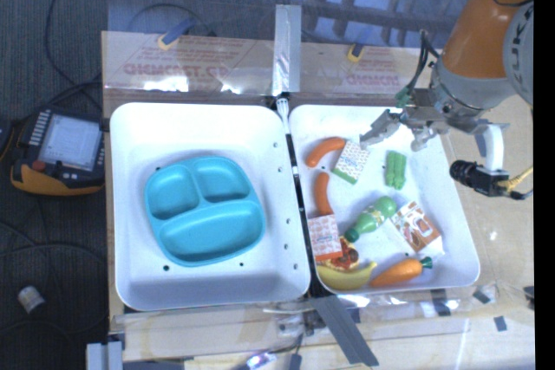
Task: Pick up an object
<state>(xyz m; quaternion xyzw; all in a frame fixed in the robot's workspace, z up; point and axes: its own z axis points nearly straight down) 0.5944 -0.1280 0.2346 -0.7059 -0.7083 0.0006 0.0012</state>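
Over the right bin's [451, 186] far edge hangs the gripper [400, 131], its two fingers spread apart with nothing between them. One finger [379, 131] reaches out toward the bin's middle, tip just beside the green-and-white carton [350, 162]; the other sits closer to the bin's right wall. Above it, the arm [487, 39] shows its orange band, coming in past the bin's right side.

Now the bin itself, and it's crowded. Against the carton's left side lies an orange sausage [323, 150], curved, near the bin's far-left corner. Below that, along the left wall, a second sausage [322, 191] lies lengthwise. Right of the carton, a small green piece [395, 170] lies apart from the rest. Mid-bin, a green bottle [371, 219] lies tilted, with a red-and-white packet [414, 228] just to its right. By the left wall, a pink box [323, 235] lies, touching a red toy [344, 256]. Along the near wall, a banana [345, 275] curves, with a carrot [401, 272] just beside it.

Left of this bin, the other bin [139, 134] holds a blue divided plate [205, 208].
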